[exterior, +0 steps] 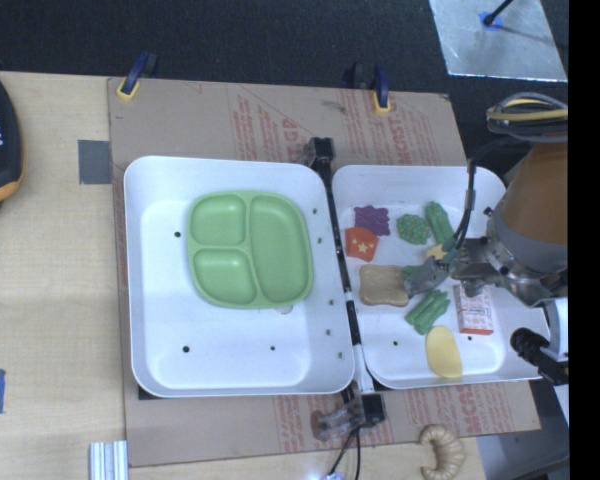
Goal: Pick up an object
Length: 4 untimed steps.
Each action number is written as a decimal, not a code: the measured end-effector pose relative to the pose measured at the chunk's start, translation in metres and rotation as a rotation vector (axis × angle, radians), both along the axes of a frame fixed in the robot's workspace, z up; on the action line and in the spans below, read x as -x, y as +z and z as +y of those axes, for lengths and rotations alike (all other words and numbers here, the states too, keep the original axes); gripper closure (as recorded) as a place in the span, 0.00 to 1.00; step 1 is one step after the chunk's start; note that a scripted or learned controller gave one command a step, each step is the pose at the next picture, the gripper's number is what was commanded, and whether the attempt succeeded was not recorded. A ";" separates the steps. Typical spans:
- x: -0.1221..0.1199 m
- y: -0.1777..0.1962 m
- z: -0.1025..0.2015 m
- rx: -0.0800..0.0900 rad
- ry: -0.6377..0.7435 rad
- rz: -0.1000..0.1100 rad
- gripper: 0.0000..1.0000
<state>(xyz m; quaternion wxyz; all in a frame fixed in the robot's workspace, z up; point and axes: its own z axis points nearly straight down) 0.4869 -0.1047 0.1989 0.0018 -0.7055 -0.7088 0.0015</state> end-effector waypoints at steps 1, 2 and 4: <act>-0.065 -0.061 -0.073 0.004 -0.003 -0.007 0.00; -0.134 -0.108 -0.037 0.002 0.007 -0.006 0.00; -0.172 -0.106 -0.057 0.003 0.001 -0.008 0.00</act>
